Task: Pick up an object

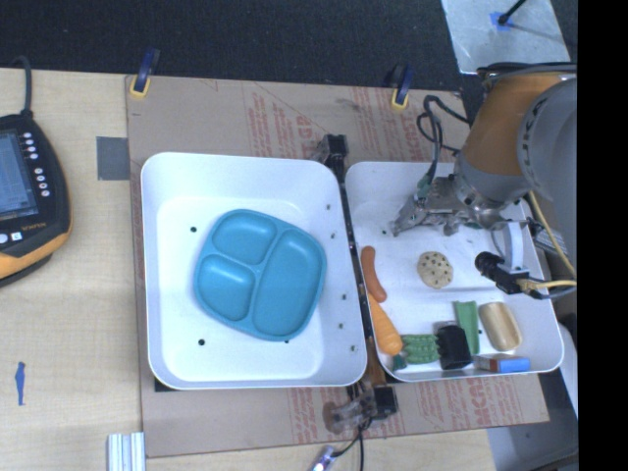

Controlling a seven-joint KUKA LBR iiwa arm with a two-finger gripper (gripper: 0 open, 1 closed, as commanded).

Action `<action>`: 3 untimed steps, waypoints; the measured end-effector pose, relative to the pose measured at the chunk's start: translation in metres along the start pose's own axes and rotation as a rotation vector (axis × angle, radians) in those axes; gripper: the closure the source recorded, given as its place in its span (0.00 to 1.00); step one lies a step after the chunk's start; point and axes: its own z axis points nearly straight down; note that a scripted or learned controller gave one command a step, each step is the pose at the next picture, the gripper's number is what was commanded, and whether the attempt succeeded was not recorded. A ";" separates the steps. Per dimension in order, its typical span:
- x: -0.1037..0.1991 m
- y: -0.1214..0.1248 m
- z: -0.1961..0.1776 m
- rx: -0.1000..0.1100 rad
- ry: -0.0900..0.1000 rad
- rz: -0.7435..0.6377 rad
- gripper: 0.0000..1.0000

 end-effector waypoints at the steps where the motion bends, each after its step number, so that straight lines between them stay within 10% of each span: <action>1: -0.011 0.024 0.000 0.030 0.012 0.008 0.00; 2: -0.023 -0.077 -0.001 -0.001 0.001 0.002 0.00; 3: -0.025 -0.076 -0.013 -0.002 -0.002 -0.002 1.00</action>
